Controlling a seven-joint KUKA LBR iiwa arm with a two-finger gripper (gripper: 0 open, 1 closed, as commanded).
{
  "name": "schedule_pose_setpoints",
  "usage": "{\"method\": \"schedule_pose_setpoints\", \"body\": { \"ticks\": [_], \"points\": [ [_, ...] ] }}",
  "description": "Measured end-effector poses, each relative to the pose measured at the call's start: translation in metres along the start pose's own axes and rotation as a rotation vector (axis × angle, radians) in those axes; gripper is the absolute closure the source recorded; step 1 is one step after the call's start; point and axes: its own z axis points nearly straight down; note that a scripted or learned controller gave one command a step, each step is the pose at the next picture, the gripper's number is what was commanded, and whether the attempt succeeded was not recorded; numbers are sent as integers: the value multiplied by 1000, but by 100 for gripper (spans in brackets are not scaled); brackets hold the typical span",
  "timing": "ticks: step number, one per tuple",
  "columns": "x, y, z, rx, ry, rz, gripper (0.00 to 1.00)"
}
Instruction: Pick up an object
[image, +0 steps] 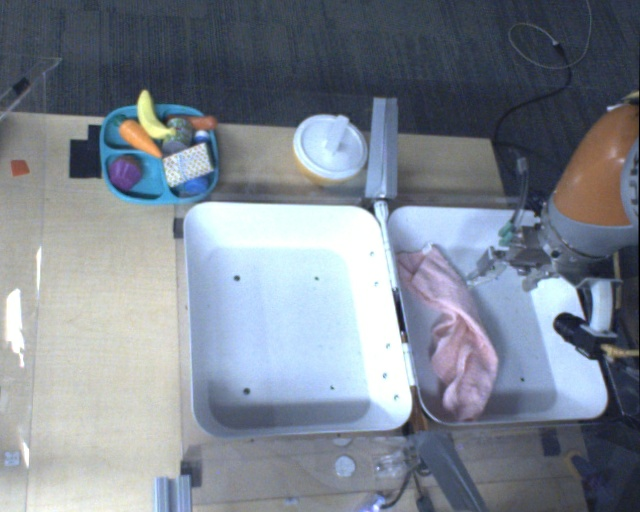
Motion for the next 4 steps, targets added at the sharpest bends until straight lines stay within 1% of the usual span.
{"method": "schedule_pose_setpoints", "body": {
  "ticks": [1, 2, 3, 4],
  "points": [
    [27, -2, 86, -5, 1, -50, 0],
    [50, 47, 89, -1, 2, -246, 0],
    [50, 50, 75, -12, -2, -249, 100],
    [50, 24, 3, -1, 1, -410, 100]
  ]
}}
